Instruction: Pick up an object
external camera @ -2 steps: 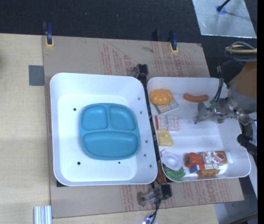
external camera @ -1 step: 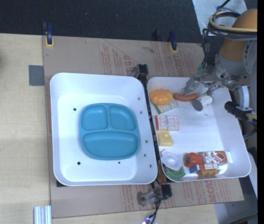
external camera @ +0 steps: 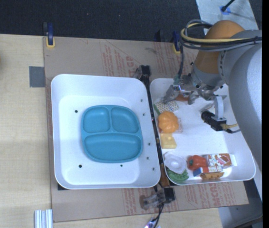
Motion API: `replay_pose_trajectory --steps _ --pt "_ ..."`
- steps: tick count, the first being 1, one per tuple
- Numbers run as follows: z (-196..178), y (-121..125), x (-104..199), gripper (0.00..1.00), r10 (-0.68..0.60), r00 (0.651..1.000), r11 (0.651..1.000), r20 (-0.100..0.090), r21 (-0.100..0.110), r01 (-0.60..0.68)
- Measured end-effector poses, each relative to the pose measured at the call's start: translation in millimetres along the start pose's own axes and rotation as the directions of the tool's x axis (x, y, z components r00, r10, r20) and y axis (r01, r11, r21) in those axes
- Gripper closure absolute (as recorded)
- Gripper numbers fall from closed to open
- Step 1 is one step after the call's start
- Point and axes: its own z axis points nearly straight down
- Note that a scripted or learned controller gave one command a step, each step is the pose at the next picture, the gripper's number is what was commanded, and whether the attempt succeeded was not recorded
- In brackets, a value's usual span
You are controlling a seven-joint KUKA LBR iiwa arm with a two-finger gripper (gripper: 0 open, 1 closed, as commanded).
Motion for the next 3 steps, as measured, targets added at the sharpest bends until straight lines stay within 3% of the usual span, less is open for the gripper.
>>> replay_pose_trajectory --steps 1,2,3 --pt "-2 1 -9 0.00 0.003 1.000 1.000 -0.005 -0.001 -0.003" --pt "-14 2 -9 1.00 -0.003 1.000 1.000 -0.005 -0.003 0.003" --pt "-13 2 -9 0.00 -0.005 1.000 1.000 -0.005 -0.001 0.005"
